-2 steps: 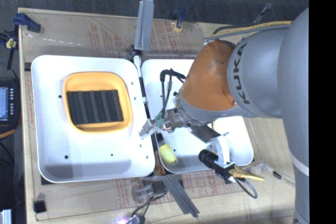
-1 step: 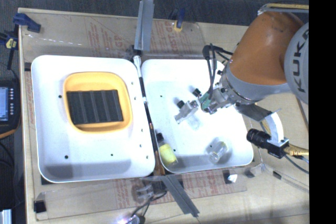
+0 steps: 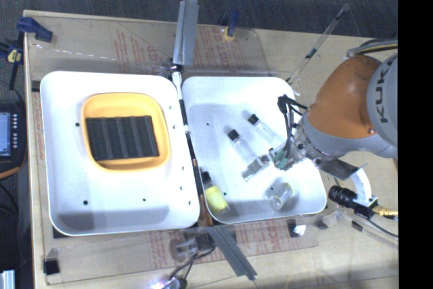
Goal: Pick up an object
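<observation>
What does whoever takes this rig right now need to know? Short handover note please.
Gripper: down in the right bin, low over its middle; finger state can't be read, no object visibly held.
Right bin: two clear vials with black caps, a clear cup near the front, a yellow object at the front-left corner.
Left bin: yellow tray with a dark ridged insert.
Done: nothing visibly picked.
Left: grasp and lift one object.
</observation>
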{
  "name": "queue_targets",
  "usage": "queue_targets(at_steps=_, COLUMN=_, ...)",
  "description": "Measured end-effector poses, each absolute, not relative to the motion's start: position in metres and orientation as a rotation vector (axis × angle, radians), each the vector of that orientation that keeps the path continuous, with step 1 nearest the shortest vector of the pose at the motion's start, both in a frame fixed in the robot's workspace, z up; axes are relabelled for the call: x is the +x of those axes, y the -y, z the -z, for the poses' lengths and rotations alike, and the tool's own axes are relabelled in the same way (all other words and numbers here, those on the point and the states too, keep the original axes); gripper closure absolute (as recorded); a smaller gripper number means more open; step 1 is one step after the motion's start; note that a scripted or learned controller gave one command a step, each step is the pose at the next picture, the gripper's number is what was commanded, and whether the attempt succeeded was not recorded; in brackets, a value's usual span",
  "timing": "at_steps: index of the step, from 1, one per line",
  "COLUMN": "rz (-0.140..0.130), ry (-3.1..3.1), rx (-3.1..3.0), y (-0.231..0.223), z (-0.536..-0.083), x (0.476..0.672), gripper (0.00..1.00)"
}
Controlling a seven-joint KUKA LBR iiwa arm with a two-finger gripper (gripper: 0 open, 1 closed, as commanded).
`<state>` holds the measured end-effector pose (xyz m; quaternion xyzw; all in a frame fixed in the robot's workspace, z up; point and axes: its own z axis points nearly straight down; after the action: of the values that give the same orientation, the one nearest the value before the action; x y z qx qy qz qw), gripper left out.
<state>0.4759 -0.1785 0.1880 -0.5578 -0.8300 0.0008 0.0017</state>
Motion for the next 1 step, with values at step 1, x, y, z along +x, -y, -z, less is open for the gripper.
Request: queue_targets(at_steps=1, rz=-0.001, ry=2.682, rx=-1.631, y=0.1081, z=-0.2083, x=0.4772, gripper=0.00)
